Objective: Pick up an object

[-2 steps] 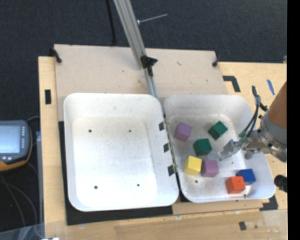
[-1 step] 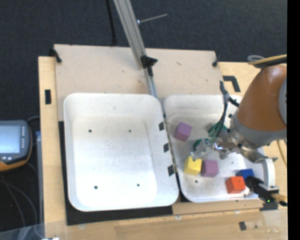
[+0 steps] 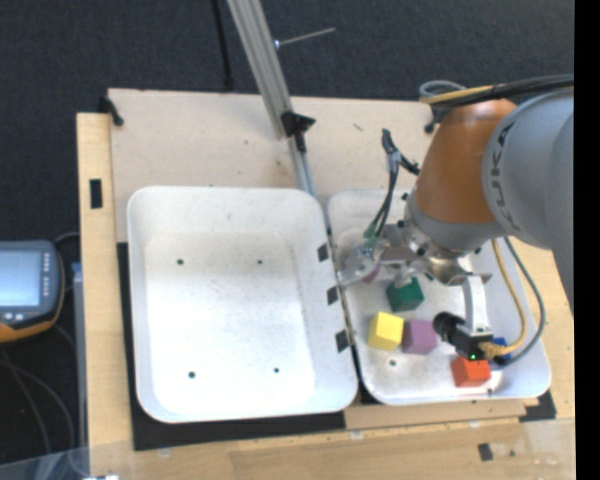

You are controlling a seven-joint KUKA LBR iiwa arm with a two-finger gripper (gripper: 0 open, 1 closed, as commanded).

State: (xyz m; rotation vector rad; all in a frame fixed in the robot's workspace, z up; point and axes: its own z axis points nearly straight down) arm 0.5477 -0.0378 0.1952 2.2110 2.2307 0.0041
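Arm: I am reaching in from the right, wrist bending down over the right bin [image 3: 540, 373].
Gripper [image 3: 385, 266]: I cannot tell its opening.
Blocks: four, one green block [image 3: 407, 294], one yellow block [image 3: 385, 330], one purple block [image 3: 420, 336], one orange block [image 3: 470, 371], all lying in the right bin.

Dark carpet floor [image 3: 100, 28] around plywood bench [image 3: 200, 138]; aluminium mast [image 3: 258, 48] rising behind; handheld pendant [image 3: 18, 283] at left edge.

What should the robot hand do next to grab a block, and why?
Probably go straight down a little onto the green block. The gripper sits just above it in the right bin, and nothing shows between its fingers yet. The yellow block and purple block lie nearer the camera, touching each other.
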